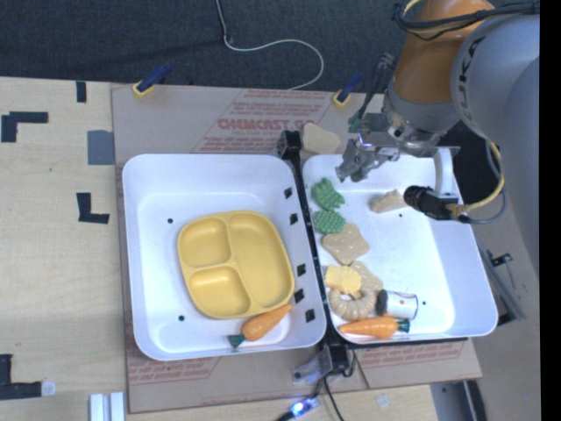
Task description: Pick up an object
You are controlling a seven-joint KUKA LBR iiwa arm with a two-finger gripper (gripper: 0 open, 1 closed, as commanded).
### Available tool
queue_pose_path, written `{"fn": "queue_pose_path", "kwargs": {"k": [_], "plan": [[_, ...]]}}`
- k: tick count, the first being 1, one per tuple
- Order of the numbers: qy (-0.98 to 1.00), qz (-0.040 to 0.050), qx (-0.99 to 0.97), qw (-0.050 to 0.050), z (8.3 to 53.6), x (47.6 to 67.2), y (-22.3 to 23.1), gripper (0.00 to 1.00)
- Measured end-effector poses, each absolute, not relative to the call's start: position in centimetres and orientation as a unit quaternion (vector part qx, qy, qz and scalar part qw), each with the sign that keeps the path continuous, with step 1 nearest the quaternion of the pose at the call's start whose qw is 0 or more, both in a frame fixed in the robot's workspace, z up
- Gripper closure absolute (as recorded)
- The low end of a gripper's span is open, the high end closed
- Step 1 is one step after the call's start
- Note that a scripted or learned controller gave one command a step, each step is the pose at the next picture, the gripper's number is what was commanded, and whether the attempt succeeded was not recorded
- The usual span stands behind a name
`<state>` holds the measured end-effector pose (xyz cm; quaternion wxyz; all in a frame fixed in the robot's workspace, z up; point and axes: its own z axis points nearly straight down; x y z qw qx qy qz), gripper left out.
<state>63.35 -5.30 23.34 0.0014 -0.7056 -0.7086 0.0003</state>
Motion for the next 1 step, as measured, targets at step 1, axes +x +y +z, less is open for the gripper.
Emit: {"fn": "queue_pose_path", "kwargs": {"k": [1], "plan": [[-0.709,0.0008,-0.705,0.002,23.68,60.14,-0.97,1.00]]}}
